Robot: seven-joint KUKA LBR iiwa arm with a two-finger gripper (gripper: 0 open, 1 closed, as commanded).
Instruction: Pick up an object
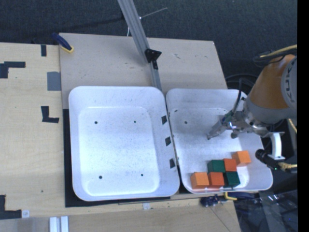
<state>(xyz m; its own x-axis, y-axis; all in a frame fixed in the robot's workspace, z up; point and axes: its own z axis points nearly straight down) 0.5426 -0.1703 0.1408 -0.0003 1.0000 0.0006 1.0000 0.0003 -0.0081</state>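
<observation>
- My pincer (212, 134) hangs over the middle of the right bin (193, 103), pointing left.
- I cannot tell how wide it is open (it is too small and dark to see), and I see nothing held in it.
- The blocks (219, 173) sit bunched in the near right corner of that bin, orange and green ones touching.
- They lie nearer than my pincer and a bit to the right, so I think I must pull back toward that corner and go down.
</observation>
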